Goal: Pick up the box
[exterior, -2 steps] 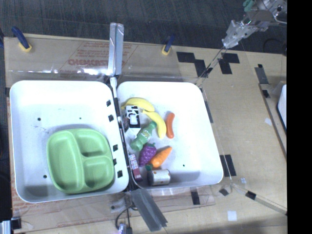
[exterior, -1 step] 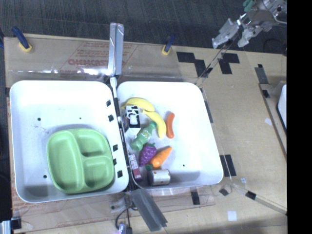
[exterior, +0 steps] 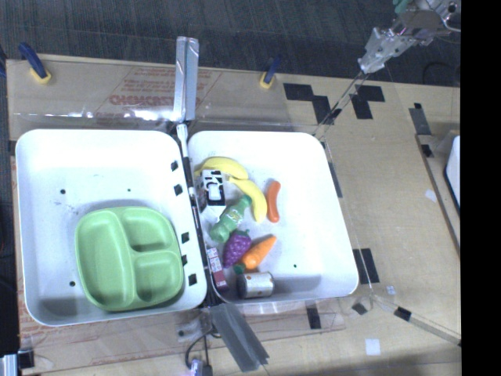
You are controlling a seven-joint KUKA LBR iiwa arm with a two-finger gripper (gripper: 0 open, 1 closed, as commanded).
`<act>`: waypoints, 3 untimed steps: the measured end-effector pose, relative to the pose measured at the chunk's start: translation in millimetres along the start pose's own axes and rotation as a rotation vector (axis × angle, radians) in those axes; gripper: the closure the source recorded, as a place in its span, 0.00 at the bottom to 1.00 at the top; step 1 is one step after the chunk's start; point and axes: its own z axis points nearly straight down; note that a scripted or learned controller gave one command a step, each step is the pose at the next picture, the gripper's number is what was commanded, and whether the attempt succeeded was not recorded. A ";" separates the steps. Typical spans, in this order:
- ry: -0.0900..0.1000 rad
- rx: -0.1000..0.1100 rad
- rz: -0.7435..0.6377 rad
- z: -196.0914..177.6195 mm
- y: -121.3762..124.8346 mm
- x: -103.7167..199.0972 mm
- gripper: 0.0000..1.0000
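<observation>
Can [exterior: 254, 284], silver, lies on its side at the near wall of the right bin [exterior: 338, 233]; just behind it are a carrot [exterior: 261, 249] and purple grapes [exterior: 237, 247], touching. A green bottle [exterior: 233, 216] lies farther in. The box [exterior: 213, 188], small and black with a white label on top, sits against the left wall of that bin, crowded by the bottle on its near side and by a banana [exterior: 231, 172] that curves around its far side. The right half of the bin floor is bare white, giving open room on that side. The left bin [exterior: 31, 210] holds a green divided plate [exterior: 129, 257]. Far off, beyond the tabletop [exterior: 391, 178], the arm [exterior: 430, 2] hangs at the far right corner, slanted down-left, its pincer [exterior: 381, 49] well apart from both bins; whether the pincer is open or closed cannot be told, and nothing shows in it.
</observation>
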 end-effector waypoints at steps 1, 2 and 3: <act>0.000 0.000 0.000 0.2 0.0 0.1 0.00; -0.001 0.000 -0.009 -10.2 1.5 2.4 1.00; -0.001 0.001 -0.010 -10.1 1.6 2.6 0.00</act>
